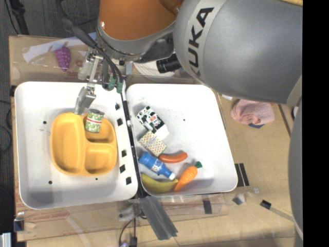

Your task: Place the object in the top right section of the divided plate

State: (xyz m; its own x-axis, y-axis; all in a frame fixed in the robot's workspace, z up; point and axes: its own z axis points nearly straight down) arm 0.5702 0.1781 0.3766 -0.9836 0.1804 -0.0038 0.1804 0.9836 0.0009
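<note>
Small green-and-white can [94, 121] stands upright in top right section of yellow divided plastic plate [67, 156]. Tool [85, 99] just above-left of it; cannot tell its state. Judged light, rigid, slippery; grip mid-body across sides.

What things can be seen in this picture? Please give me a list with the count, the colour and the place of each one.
bins: 2, white, side by side on the bench
divided plate: 1, yellow, in the left bin
small can: 1, green and white label, in the top right section of the plate
milk carton: 1, white with black cow patches, right bin
checkered box: 1, tan and white, right bin
sausage: 1, orange-red, right bin
bottle: 1, blue with white cap, right bin
carrot: 1, orange, right bin
banana: 1, yellow, near edge of right bin
grapes: 1 bunch, purple, behind left bin
cloth: 1, pink, right of the bins
gripper: 1, metal, just above the can
arm: 1, grey with orange band
</note>
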